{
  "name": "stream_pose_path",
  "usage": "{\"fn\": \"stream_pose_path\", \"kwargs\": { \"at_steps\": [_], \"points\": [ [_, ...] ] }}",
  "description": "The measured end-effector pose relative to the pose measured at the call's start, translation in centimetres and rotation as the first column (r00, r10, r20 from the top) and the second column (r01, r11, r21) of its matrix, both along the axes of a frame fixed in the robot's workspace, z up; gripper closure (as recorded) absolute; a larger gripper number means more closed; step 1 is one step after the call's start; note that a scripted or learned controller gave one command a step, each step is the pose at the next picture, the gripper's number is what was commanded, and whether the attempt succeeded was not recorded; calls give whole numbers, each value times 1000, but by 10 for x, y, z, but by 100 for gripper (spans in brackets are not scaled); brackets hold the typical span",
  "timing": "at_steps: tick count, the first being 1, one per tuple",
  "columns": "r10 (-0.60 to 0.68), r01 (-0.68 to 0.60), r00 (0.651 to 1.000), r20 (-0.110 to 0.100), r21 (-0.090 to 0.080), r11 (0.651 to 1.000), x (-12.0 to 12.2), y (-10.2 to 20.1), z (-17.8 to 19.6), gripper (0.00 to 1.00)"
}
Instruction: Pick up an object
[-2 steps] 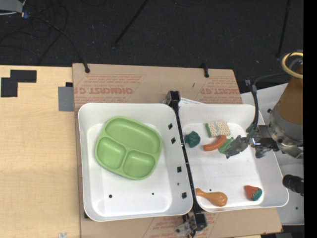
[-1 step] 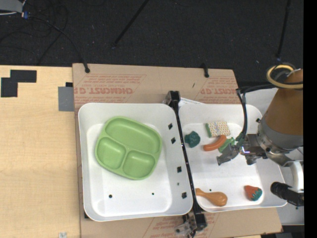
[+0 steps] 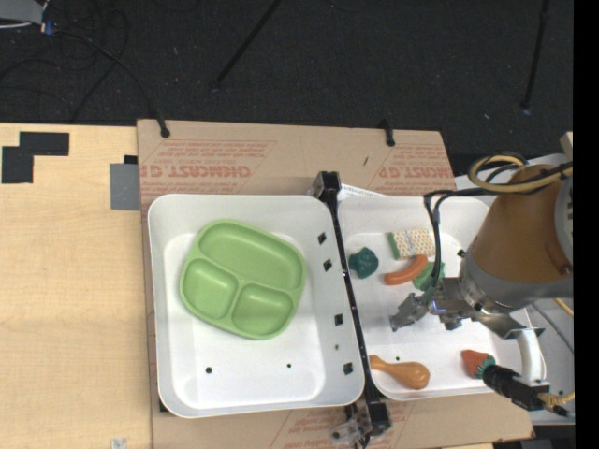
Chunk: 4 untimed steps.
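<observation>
Nearest the camera, in the right bin (image 3: 449,388), lie a tan drumstick-shaped toy (image 3: 401,371) and a red and green toy (image 3: 478,363). My claw (image 3: 408,313) hangs low over that bin beside an orange sausage-shaped toy (image 3: 406,271), a teal lump (image 3: 363,263) and a speckled block (image 3: 413,242); I cannot tell its state, and I judge nothing is lifted yet. The left bin (image 3: 243,386) holds a green divided plate (image 3: 242,278).
</observation>
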<state>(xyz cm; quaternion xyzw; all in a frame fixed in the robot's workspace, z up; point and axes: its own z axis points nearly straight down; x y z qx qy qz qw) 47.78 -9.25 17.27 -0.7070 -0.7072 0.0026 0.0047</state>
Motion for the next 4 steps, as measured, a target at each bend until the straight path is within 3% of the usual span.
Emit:
{"fn": "stream_pose_path", "kwargs": {
  "at_steps": [1,2,4],
  "points": [
    [-1,1,1000,0,0,1000,4,7,-60,0],
    [-6,6,1000,3,-1,1000,5,5,-47,100],
    [-2,2,1000,13,-4,1000,8,-11,47,100]
  ]
}}
